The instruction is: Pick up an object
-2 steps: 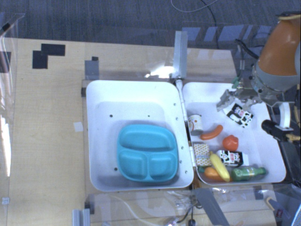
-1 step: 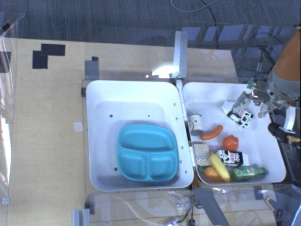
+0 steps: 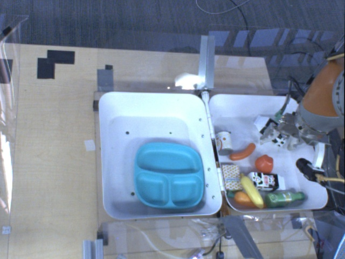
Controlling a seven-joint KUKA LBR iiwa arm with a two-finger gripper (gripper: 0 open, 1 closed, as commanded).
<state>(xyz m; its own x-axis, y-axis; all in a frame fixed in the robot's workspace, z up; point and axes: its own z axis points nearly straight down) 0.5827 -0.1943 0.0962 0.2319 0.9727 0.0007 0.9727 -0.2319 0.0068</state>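
Camera view: the arm is low over the right bin, getting ready to grab something.

Camera view shows the gripper (image 3: pixel 276 133) down in the upper right part of the right bin (image 3: pixel 237 109), at the right side of the frame. I cannot tell if it has anything in it. Just below and left of it lie a red ball (image 3: pixel 264 163) and a sausage (image 3: pixel 242 152). Lower down sit a banana (image 3: pixel 252 191), a green bottle (image 3: pixel 284 199) and a small white cup (image 3: pixel 223 140). The left bin (image 3: pixel 116 144) holds a blue tray (image 3: pixel 168 174). I think the grab is not done yet. Next, the gripper should settle over one toy, close on it, and lift.
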